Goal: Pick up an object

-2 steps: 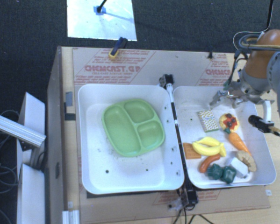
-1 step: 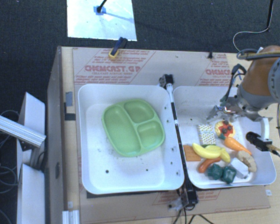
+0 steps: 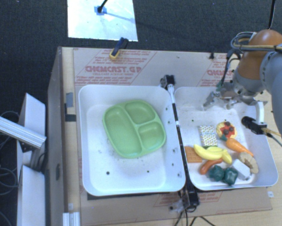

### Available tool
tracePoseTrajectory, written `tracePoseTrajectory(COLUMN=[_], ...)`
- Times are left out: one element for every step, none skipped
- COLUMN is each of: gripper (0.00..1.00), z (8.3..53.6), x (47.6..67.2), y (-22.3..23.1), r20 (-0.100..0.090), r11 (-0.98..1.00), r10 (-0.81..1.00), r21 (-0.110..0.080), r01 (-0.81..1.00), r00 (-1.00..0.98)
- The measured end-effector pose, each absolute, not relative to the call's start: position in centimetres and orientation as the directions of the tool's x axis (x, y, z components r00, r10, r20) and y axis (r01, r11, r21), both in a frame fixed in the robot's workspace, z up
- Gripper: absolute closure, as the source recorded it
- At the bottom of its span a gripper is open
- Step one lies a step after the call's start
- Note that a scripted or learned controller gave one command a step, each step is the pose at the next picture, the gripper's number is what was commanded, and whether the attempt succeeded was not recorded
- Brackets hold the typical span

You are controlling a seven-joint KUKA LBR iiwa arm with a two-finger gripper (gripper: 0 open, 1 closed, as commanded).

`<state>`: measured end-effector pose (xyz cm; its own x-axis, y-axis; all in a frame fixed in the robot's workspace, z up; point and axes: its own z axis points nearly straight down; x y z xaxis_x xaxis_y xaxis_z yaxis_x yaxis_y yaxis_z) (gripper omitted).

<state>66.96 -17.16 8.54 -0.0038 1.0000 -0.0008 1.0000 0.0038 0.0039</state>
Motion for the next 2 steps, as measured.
tracePoseTrajectory(gripper=[0.0,0.0], z=[8.58,8.57], x=[66.95,66.95], y=[-20.54,-20.51], r20=[0.002,0.001], r11=[0.004,0.005], r10=[1.0,1.0], r21=[0.002,0.001], r01=[1.0,1.0], r00=[-0.004,-0.005])
